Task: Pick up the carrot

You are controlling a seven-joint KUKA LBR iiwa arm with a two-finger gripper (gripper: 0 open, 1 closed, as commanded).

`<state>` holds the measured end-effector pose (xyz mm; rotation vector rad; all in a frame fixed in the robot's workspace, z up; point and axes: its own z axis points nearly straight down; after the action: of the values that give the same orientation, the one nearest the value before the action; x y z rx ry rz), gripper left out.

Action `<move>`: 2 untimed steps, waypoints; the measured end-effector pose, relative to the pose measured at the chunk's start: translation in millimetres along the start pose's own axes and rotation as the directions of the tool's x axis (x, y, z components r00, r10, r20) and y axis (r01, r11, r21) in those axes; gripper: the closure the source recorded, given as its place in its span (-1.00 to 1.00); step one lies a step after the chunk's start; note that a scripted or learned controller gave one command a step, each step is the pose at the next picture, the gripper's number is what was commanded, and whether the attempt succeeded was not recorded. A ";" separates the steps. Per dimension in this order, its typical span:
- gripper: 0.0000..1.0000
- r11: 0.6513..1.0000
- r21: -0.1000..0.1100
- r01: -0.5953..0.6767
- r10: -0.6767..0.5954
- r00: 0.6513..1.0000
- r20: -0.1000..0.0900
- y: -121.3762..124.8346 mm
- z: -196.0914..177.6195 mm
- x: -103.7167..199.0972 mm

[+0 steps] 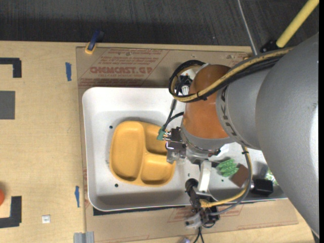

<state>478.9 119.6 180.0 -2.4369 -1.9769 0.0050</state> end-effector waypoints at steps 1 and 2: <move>1.00 0.946 -0.004 -0.325 0.325 0.946 -0.001 46.5 -4.5 -39.0; 1.00 0.848 0.000 -0.531 0.531 0.848 -0.001 16.9 3.2 1.9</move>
<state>495.9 118.0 176.7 -2.8887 -1.2279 0.0052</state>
